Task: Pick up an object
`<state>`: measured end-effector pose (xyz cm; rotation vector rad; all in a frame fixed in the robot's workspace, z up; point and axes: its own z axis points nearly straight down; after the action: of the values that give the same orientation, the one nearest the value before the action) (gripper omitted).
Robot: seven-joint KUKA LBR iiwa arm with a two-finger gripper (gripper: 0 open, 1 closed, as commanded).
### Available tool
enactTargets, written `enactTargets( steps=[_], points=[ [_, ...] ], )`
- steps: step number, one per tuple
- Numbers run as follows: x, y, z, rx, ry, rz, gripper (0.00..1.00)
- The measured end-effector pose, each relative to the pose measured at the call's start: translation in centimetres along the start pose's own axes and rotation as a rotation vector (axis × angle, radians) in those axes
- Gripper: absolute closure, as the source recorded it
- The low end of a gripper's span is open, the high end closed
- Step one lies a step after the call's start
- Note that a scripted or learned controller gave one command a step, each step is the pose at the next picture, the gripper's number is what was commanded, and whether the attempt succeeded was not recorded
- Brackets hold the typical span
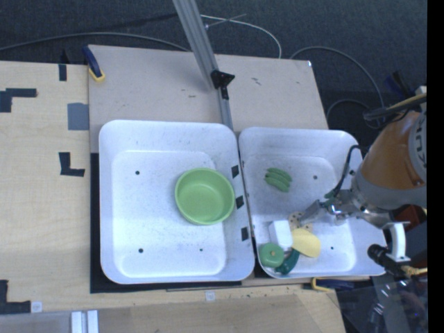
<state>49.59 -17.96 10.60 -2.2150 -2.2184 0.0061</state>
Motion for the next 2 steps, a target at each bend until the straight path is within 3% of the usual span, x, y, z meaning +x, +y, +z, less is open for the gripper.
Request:
enactTargets(
  steps=[1, 2],
  points=[
    [0.0, 0.1, -1.2, -0.003, 0.000, 0.000, 1.00],
    [0.7, -0.1, -5.6, -0.010, -0.003, 0.000, 1.00]
  ],
)
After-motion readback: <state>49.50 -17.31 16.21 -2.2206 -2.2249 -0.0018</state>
